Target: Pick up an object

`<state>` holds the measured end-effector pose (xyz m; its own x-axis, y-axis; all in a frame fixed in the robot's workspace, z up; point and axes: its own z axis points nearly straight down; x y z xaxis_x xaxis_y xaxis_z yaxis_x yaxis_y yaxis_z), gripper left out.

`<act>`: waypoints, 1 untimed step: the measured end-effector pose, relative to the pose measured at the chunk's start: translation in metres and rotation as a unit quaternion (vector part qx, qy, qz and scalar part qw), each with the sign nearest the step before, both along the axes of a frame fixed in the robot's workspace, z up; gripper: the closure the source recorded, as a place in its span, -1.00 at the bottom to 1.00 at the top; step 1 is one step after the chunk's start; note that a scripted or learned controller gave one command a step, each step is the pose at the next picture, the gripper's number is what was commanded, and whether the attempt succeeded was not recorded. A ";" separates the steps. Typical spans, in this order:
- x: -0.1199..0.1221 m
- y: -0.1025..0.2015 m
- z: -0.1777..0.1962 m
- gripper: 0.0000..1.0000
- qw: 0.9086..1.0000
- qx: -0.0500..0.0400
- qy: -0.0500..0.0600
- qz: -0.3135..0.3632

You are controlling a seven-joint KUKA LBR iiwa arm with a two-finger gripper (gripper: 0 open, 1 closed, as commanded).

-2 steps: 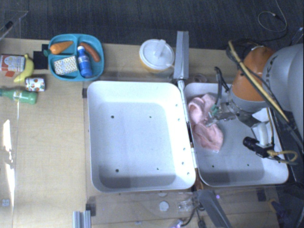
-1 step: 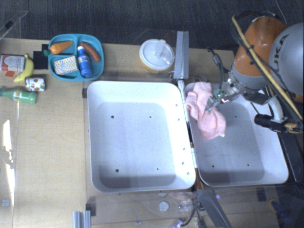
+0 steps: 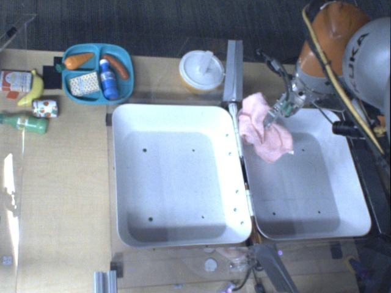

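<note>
**Pink cloth in the fingers, lift to come**

Nearest us sits the left bin (image 3: 177, 176), bare white, with the right bin (image 3: 317, 212) just beside it. We see the pink cloth (image 3: 264, 133) draped at the right bin's upper left corner, partly over the rim between the bins. The gripper (image 3: 273, 118) reaches in from the right, slanted down and leftward, its fingers pinched together on a fold of the cloth. We judge the grasp step is in hand; next we would want a straight lift, watching whether the cloth comes clear or slips free. Behind, a blue tray (image 3: 98, 72) and white lidded cup (image 3: 201, 70) stand untouched.
</note>
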<state>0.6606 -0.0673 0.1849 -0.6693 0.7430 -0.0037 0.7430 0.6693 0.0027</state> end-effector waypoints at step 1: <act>-0.002 -0.033 0.008 1.00 0.995 0.000 0.000 0.096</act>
